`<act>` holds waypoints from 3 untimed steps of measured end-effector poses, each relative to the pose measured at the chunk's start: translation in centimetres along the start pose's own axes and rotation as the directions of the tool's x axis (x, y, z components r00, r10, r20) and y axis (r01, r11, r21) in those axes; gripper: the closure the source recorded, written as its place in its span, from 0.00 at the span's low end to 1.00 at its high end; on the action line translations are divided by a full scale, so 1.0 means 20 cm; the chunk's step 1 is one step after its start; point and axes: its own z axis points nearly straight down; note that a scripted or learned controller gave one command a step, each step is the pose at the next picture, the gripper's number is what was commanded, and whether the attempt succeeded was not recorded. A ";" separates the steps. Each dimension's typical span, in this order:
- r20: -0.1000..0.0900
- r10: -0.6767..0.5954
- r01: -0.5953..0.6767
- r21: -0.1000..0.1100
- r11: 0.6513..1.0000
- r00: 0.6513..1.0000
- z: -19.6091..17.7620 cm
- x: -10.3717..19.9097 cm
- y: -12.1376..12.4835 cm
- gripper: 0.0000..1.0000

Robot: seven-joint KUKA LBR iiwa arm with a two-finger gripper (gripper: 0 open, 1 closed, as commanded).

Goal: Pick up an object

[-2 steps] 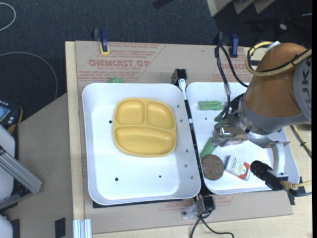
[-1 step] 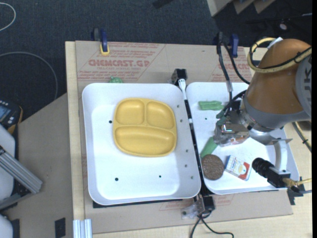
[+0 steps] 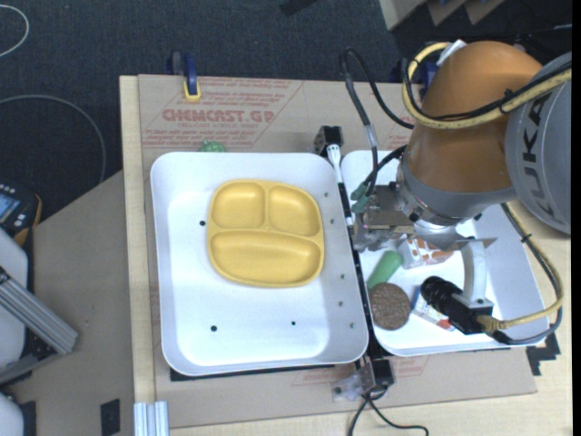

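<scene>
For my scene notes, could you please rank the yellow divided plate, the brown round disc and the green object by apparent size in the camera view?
1. yellow divided plate, largest by far
2. brown round disc
3. green object, smallest, though the arm partly hides it

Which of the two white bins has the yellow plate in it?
The left bin. It holds the yellow divided plate; the right bin, under the arm, holds small items instead.
</scene>
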 end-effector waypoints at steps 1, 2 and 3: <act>-0.002 0.005 -0.005 -0.012 1.000 1.000 -0.62 0.03 0.01 1.00; 0.001 0.000 0.000 0.012 1.000 1.000 -0.37 0.42 0.00 1.00; 0.002 0.005 -0.005 0.005 1.000 1.000 -0.44 0.39 0.00 1.00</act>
